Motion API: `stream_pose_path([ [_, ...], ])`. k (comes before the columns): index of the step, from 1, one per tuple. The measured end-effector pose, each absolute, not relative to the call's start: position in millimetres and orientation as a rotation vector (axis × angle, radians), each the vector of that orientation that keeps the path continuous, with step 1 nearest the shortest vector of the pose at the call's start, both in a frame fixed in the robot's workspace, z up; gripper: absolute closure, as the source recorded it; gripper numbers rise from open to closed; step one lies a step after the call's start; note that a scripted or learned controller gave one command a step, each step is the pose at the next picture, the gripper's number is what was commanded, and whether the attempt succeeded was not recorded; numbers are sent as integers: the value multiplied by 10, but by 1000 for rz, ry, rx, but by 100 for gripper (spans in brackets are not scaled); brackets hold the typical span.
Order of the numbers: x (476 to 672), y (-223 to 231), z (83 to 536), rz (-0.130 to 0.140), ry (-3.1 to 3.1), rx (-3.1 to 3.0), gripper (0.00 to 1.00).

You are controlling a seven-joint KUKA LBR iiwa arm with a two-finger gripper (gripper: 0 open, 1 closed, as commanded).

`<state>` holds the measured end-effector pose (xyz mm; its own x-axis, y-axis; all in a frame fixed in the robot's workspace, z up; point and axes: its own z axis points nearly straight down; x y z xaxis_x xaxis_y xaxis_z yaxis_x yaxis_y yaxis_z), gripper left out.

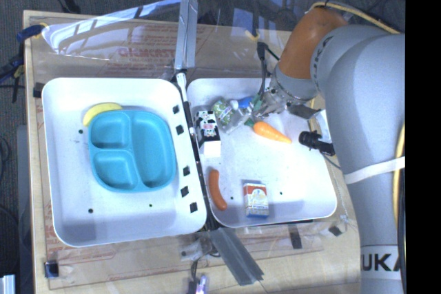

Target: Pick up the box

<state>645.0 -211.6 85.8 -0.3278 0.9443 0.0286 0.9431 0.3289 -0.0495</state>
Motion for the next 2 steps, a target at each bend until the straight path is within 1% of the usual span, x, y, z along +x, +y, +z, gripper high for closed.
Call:
stream_pose_path([
  [1,6478,-2133,857,37,-2154,-2247,0],
  [2,6429,-2085,827,66,-1801,-2515,0],
])
